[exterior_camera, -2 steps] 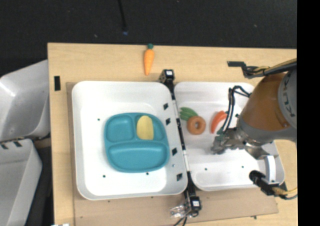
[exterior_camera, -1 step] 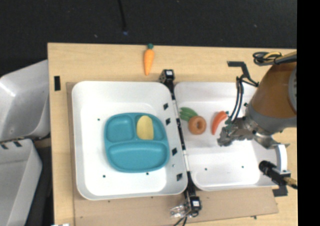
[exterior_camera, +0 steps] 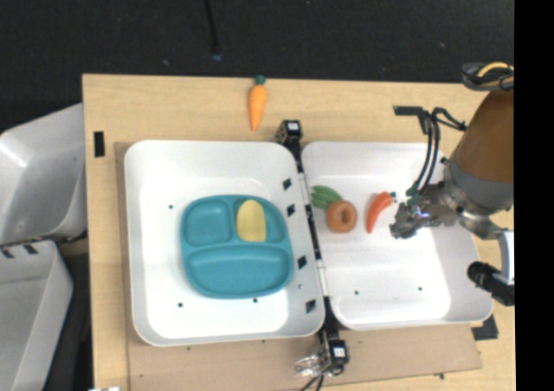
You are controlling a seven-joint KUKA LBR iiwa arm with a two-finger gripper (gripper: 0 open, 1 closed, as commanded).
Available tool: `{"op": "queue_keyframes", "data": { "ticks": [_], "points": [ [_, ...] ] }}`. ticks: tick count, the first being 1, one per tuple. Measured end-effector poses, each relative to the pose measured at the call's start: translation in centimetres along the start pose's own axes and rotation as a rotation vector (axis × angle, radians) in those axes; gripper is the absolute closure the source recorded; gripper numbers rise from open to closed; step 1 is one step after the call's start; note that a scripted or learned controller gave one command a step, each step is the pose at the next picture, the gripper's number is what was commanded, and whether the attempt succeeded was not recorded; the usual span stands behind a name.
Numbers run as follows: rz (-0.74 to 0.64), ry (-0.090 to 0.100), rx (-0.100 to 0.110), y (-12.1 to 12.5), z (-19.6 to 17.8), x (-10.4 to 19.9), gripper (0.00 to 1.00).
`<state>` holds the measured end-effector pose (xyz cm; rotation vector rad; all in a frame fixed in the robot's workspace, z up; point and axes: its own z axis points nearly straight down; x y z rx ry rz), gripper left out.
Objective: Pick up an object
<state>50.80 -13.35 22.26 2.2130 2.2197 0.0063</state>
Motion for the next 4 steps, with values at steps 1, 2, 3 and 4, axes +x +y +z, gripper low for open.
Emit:
{"op": "queue_keyframes", "data": {
  "ticks": [1, 2, 3, 4],
  "points": [
    [-0.004, 0.003, 0.006, 2.4, 0.7, 5.1, 1.0],
    [-0.004, 0.003, 0.006, 4.0, -0.6, 9.5, 1.0],
    [-0.004, 0.003, 0.006, 6.1, -0.1, 14.9, 1.0],
    [-0.005, 0.004, 0.006, 8.4, -0.1, 20.3, 1.0]
  ]
}}
